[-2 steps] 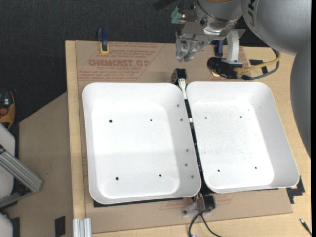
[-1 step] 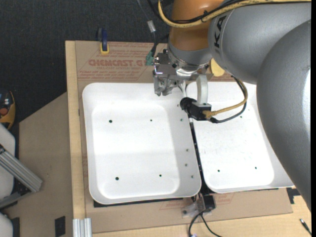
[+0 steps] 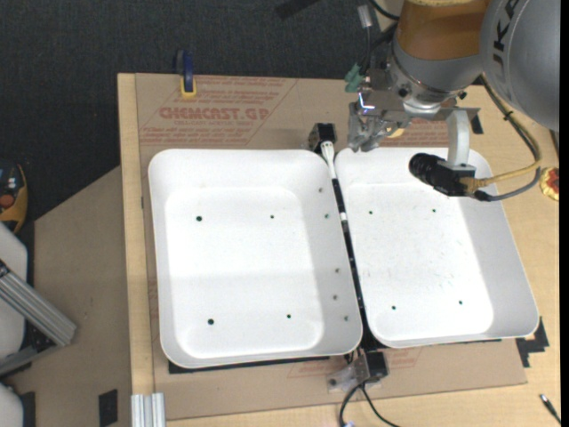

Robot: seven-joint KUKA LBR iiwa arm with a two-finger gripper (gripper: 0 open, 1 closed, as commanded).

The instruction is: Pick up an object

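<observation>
Where bins meet, gripper [image 3: 366,137] above rim.

Grey arm [image 3: 524,34] with a broad orange band [image 3: 440,7] above the wrist, part of black "KUKA" lettering on its side, a black camera-like block [image 3: 437,174] and a yellow cable [image 3: 516,178] below

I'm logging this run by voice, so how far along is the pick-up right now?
Nothing looks done yet. The grey arm's gripper is over the far edge of the right shallow white bin, and no object can be seen in it. The left shallow white bin shows bare floor. The whole pick remains.
</observation>
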